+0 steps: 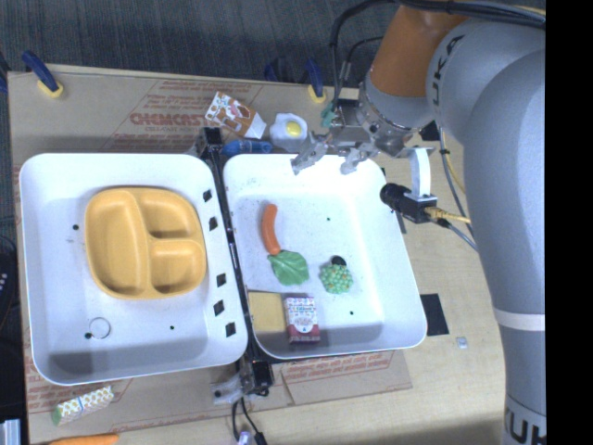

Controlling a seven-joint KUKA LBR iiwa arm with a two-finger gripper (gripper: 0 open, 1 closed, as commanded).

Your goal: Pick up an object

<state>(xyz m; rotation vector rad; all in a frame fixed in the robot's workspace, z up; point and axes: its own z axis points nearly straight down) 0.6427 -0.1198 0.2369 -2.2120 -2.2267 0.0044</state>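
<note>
Hand [329, 159]: fingers spread, holding nothing, over right bin [397, 276] far rim. Orange sausage [270, 227]: in bin, below-left of hand, apart.

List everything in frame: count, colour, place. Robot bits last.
bins: 2, white, side by side on the bench
divided tray: 1, yellow, in the left bin
sausage: 1, orange, right bin, upper left part
leaf: 1, green, right bin, below the sausage
grapes: 1 bunch, green, right bin, right of the leaf
small carton: 1, red and white, right bin, near edge
fried egg: 1, white with yellow yolk, on the bench behind the right bin
printed box: 1, white and orange, bench behind the bins
gripper: 1, grey, above the right bin's far edge, fingers apart, nothing between them
arm: 1, grey with orange band, from the right
</note>
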